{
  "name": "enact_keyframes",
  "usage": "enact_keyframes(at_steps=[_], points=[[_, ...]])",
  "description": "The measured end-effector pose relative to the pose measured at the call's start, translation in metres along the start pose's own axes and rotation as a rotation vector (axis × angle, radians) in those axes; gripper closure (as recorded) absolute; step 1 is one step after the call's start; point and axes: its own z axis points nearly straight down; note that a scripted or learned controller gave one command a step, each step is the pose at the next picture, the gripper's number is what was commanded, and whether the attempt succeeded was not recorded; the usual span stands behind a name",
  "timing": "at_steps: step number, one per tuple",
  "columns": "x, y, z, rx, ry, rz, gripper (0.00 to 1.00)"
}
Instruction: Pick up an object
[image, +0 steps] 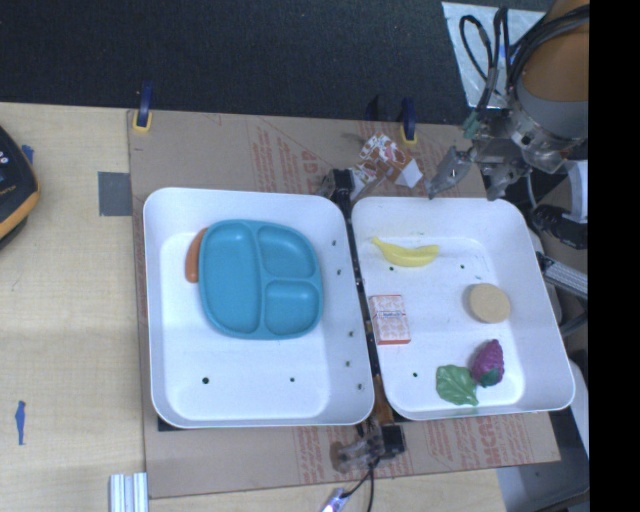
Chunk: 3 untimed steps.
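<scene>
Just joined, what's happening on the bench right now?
The arm's gripper sits above the far edge of the right bin, open and holding nothing. That bin holds a banana, a tan disc, a small card and a purple and green toy. The left bin holds a blue tray with an orange item beside it. Nothing is picked up yet.

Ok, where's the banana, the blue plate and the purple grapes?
banana (405, 254), camera view, middle of the fruit.
blue plate (262, 279), camera view, centre divider.
purple grapes (488, 361), camera view, middle of the bunch.
</scene>
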Motion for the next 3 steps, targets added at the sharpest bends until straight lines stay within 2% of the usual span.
enact_keyframes(at_steps=[1, 2, 3], points=[[-0.021, -0.041, 0.086, 0.001, -0.001, 0.001, 0.0], [-0.076, -0.068, 0.156, 0.0, -0.001, 0.001, 0.0], [-0.106, -0.135, 0.197, -0.001, 0.0, 0.0, 0.0]])
